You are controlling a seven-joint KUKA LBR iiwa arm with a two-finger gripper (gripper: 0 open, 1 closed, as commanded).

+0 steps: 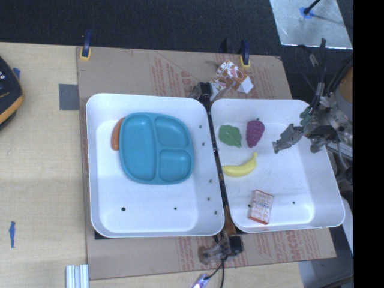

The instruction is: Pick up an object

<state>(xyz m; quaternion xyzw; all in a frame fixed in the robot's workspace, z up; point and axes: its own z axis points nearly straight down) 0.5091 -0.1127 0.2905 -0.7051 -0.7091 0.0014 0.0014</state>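
Objects in right bin [324, 179]: purple grapes [255, 132], green piece [230, 135], banana [240, 167], small packet [261, 206]. Tool [283, 144] over bin's right part, apart from all, fingers spread, holding nothing. Bare floor around tool. Left bin [102, 191] holds blue divided plate [157, 148]. Both bins on cardboard over wooden surface [36, 179].

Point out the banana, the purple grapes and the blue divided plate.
banana [240, 167], camera view, middle of its curved yellow body.
purple grapes [255, 132], camera view, centre of the bunch.
blue divided plate [138, 141], camera view, floor of its large left compartment.
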